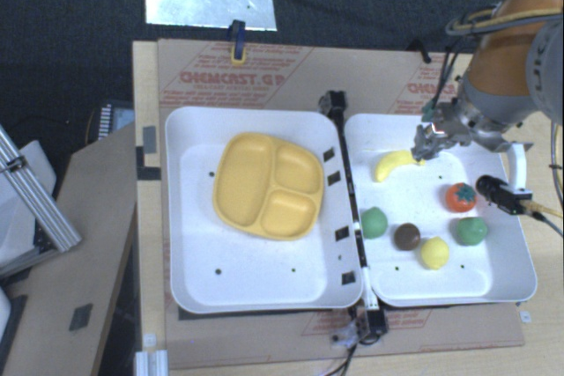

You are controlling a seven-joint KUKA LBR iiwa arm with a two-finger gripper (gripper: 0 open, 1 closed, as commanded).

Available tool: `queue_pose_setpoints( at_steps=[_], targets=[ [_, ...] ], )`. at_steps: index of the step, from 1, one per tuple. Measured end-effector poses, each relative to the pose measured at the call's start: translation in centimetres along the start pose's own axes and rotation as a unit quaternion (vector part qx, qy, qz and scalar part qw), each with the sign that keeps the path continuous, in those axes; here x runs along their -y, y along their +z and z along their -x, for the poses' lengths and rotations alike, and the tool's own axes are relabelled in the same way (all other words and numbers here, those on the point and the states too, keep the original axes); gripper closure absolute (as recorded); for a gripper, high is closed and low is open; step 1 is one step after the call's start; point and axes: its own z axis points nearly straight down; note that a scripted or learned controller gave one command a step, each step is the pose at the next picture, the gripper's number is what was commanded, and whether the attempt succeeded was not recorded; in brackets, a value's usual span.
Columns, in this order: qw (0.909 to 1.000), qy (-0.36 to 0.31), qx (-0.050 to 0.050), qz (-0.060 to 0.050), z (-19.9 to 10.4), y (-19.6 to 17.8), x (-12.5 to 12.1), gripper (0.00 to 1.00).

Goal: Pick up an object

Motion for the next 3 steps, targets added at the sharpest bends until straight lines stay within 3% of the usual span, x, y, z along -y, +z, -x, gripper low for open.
queue_pose_setpoints(
  at_steps=[2,3],
  targets=[
    [1.0000,0.000,0.000,0.000,-11.6,-1.2,-1.4,1.00],
    [1.0000,0.000,0.000,0.001,-17.4,-1.8,-3.6,1.00]
  ],
)
